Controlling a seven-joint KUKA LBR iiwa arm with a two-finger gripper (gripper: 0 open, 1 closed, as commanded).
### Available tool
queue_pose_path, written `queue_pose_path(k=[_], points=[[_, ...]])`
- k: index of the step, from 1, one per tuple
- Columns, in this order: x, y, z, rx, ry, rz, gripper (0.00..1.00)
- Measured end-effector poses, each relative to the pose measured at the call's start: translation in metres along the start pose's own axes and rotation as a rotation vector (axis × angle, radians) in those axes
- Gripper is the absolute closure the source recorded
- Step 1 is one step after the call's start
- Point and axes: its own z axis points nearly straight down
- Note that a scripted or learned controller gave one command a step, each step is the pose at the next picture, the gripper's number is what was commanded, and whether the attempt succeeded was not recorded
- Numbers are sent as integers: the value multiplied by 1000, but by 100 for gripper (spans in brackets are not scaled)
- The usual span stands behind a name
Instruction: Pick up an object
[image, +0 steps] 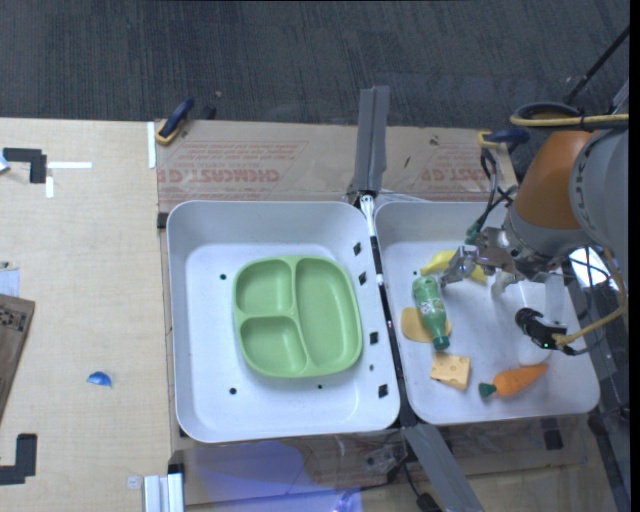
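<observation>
In the right bin (560, 400) lie a green bottle (431, 310), a yellow banana-like piece (437, 263), a flat orange-yellow piece (412, 323) partly under the bottle, a cheese wedge (451, 371) and an orange carrot (518, 380). My gripper (470, 267) hangs low over the back of this bin, just right of the yellow piece and close to it. The wrist hides whatever lies directly beneath it. Nothing is visibly held.
The left bin (200, 300) holds a green divided plate (298, 316). A grey divider post (371, 140) stands between the bins at the back. The bare floor of the right bin (490, 320) lies between the bottle and the carrot.
</observation>
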Motion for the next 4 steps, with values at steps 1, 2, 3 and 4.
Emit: queue_pose_path(k=[1,2,3,4], points=[[53,29,1,1,0,-16,0],[41,-9,0,2,0,-215,0],[29,-90,1,3,1,-220,0],[-5,-122,1,3,1,-150,0]])
